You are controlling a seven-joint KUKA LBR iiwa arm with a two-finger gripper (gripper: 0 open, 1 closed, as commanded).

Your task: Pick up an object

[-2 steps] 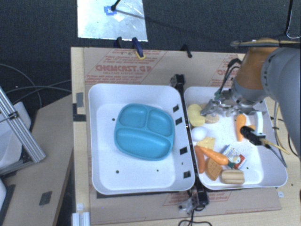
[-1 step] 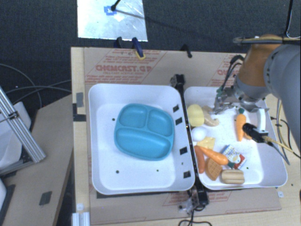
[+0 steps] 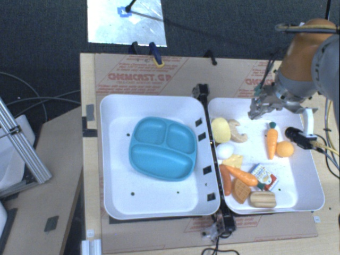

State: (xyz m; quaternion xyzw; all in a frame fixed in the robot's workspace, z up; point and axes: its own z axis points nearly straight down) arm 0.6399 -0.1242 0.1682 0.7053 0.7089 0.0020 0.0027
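In right bin [image 3: 313, 193]: glossy tapered carrot [image 3: 271, 142], round orange [image 3: 285, 149].

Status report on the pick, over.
Gripper hovering over right bin's far edge, nothing seen between its fingers. Upright carrot and orange nearest. Food toys crowded together.

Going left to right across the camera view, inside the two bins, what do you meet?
Blue divided plate → yellow pear-like fruit → upright carrot → orange.

The claw [image 3: 260, 110] hangs over the right bin's [image 3: 308, 195] far edge, above toy food; a blue divided plate [image 3: 162, 147] lies in the left bin [image 3: 119, 195].
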